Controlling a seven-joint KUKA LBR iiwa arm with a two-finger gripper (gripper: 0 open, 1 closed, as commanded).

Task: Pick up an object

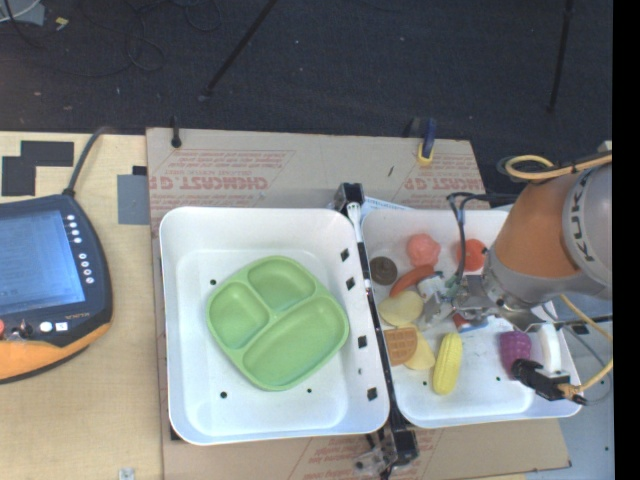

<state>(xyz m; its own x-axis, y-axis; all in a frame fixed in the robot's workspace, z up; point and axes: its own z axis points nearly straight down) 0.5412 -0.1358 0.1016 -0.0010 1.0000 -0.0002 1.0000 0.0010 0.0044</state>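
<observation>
Objects for pickup lie in the right bin [480, 408]. The gripper [447, 303] is lowered among them from the right; its grasp state cannot be determined. Just beside it: a pale yellow piece [401, 309], a red item [408, 281] and a corn cob [447, 361]. A purple item [515, 347] lies apart. The left bin [200, 238] holds a green divided plate [277, 321].

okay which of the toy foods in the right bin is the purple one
The purple grape bunch, at the right bin's right side, just right of the yellow corn cob; the others are red, yellow, orange or brown.
</observation>
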